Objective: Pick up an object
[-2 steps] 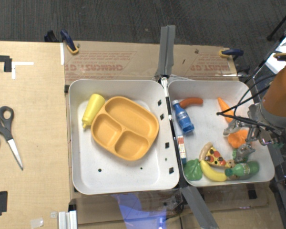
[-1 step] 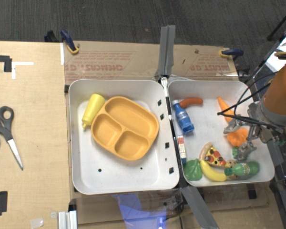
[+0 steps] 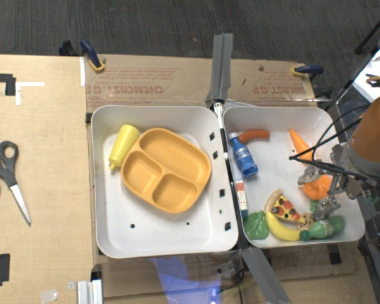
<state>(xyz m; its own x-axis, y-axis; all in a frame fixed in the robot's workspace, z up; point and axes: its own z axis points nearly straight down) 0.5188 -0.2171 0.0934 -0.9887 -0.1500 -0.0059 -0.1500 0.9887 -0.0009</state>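
My gripper (image 3: 325,194) hangs low over the right side of the right bin (image 3: 275,116), beside an orange toy (image 3: 316,189) that it partly covers. Just below it lie a green vegetable toy (image 3: 325,228), a banana (image 3: 280,227) and a pizza slice toy (image 3: 285,208). A green leafy toy (image 3: 255,226) sits at the bin's lower left. Farther back are a carrot (image 3: 298,140), a red sausage (image 3: 254,135) and a blue bottle (image 3: 243,156). Nothing is visibly held.
A slim red-and-white tube (image 3: 240,196) lies along the right bin's left wall. The left bin (image 3: 107,233) holds a yellow divided plate (image 3: 166,168) and a yellow bottle (image 3: 122,145). Scissors (image 3: 9,176) lie on the bench at far left. Black cables (image 3: 323,141) cross above the gripper.
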